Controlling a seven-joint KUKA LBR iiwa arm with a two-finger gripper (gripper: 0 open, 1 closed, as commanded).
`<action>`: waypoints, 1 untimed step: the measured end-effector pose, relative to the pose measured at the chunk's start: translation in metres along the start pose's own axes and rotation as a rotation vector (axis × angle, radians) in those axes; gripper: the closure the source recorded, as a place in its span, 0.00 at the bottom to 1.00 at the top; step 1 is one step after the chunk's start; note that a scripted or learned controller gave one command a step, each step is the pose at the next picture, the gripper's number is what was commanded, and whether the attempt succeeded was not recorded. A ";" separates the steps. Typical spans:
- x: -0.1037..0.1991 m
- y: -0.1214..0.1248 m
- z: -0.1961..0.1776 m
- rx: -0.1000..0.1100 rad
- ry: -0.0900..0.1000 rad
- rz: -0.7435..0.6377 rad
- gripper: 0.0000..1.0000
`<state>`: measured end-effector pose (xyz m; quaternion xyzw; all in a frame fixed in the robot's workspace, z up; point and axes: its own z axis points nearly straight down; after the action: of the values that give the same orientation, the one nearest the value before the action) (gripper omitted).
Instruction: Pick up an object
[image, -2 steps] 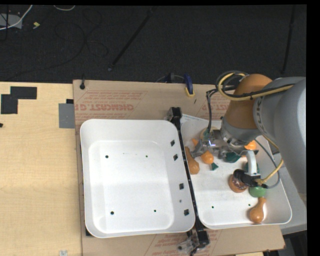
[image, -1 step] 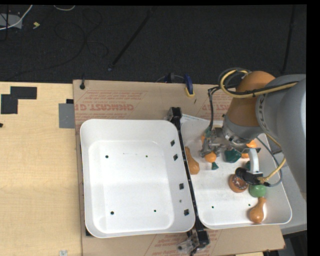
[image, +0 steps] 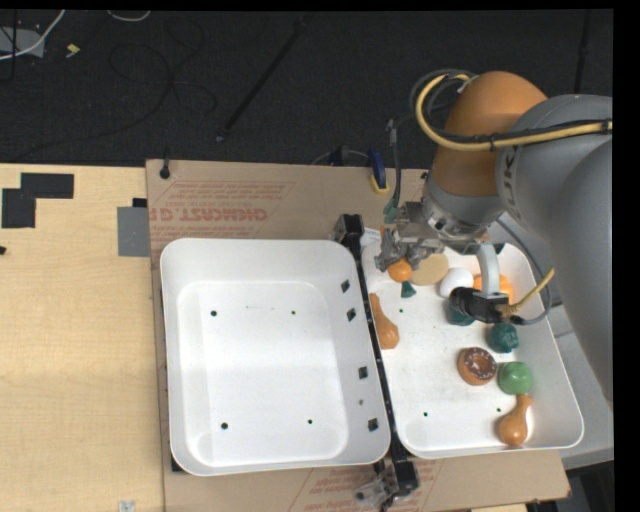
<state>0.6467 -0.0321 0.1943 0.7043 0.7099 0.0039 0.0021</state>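
Apparently the gripper (image: 403, 262) hung over the back-left corner of the right bin (image: 560, 420), with a small orange ball (image: 400, 270) right at its fingertips, perhaps just between them; how wide the jaws stood could not be told. An orange gourd (image: 383, 325) lay just in front, its long axis running away from the gripper. The left bin (image: 180, 350) sat beside.
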 end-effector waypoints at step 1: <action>0.067 -0.001 -0.054 0.006 -0.001 0.001 1.00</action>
<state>0.6443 0.0347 0.2483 0.7047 0.7095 0.0015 0.0006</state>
